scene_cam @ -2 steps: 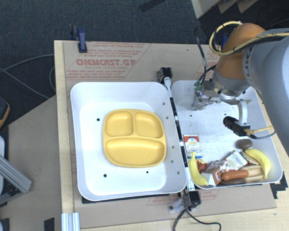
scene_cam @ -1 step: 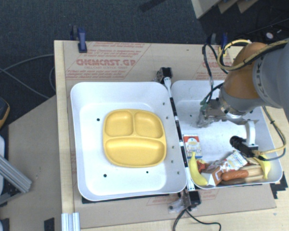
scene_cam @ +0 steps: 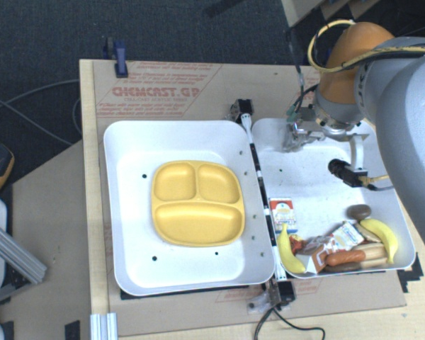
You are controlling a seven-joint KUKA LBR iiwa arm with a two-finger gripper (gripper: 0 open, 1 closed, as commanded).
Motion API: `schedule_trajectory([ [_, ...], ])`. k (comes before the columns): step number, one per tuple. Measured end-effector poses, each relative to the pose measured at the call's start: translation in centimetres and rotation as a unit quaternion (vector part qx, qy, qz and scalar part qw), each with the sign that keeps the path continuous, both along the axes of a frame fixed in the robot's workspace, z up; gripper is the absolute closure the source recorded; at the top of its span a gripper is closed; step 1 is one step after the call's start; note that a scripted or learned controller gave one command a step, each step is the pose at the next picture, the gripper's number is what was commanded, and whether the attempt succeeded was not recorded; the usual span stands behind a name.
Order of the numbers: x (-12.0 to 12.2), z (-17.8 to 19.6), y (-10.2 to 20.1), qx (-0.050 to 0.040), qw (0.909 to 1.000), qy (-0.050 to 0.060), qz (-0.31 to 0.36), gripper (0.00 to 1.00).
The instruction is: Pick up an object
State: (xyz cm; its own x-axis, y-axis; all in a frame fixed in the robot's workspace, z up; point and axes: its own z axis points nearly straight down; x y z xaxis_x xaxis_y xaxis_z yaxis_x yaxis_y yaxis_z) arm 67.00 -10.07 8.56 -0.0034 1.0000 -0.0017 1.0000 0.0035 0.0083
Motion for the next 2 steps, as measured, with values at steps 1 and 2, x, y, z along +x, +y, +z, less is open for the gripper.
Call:
schedule_trajectory([
  [1, -2.5, -0.1, 0.2, 0.0011, 1.0000, 0.006, -0.003, 1.00],
  [2, -0.2, -0.1, 0.9, 0.0003, 1.0000, 0.002, -0.001, 1.00],
])
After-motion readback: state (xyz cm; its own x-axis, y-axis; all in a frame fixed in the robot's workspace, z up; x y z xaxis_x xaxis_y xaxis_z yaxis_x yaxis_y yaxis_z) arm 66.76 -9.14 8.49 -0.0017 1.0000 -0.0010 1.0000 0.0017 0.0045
